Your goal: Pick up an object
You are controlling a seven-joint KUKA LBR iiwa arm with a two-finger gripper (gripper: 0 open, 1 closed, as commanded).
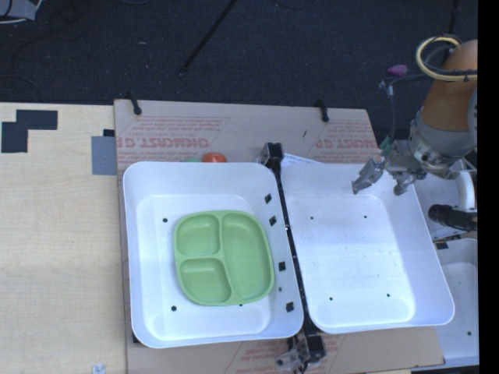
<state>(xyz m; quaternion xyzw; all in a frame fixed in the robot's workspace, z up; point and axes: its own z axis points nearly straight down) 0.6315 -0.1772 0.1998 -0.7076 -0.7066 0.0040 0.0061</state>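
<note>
Two shallow white plastic bins sit side by side on a brown cardboard sheet (pixel 234 131) printed with red lettering, which lies on the pale wooden bench (pixel 54 248). The left bin (pixel 148 287) holds one object: a light green plastic divided plate (pixel 224 257) with three compartments, lying flat near the bin's middle, slightly toward its right wall. The right bin (pixel 366 263) shows bare white floor with a few small dark dots. A black divider strip (pixel 282 232) with small clips runs between the two bins, from the far edge to the near edge.

One grey arm with an orange band (pixel 451 100) reaches in from the right. Its two-finger gripper (pixel 383 179) hangs above the far right corner of the right bin, its two fingers spread apart with nothing between them. It is well apart from the green plate, with the divider strip and most of the right bin's width between them.

Behind the left bin's far rim, one small orange-red rounded object (pixel 214 158) peeks up on the cardboard, with a sliver of green just beside it; what either is cannot be told. A yellow cable loop (pixel 437 53) sits above the arm. Dark grey and black rectangular patches (pixel 101 154) mark the bench at the left. Beyond the bench the floor is dark carpet (pixel 234 37) with cables trailing across it.
</note>
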